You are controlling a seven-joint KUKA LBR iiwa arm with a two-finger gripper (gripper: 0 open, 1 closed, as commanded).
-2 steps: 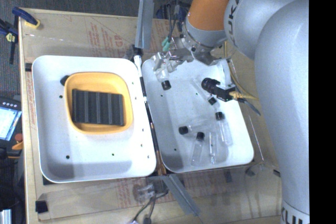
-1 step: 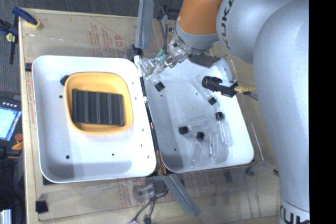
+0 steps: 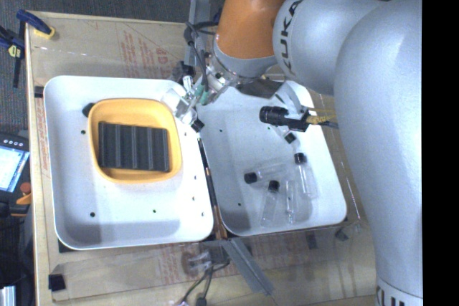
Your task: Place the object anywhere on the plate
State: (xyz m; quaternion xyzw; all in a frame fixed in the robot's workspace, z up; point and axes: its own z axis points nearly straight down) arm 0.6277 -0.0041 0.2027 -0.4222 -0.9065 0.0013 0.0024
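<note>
A yellow plate (image 3: 134, 111) with a dark ridged middle lies in the left bin (image 3: 72, 211). My gripper (image 3: 188, 105) hangs over the seam between the two bins, just off the plate's upper right corner. It is shut on a clear vial (image 3: 185, 108) whose black cap (image 3: 197, 124) points down and to the right. The vial is tilted and sits a little above the bin rims.
Several more clear vials with black caps (image 3: 287, 186) lie in the lower part of the right bin (image 3: 237, 147). The arm's large grey body covers the right side of that bin. A blue-handled clamp (image 3: 34, 22) sits at the bench's upper left corner.
</note>
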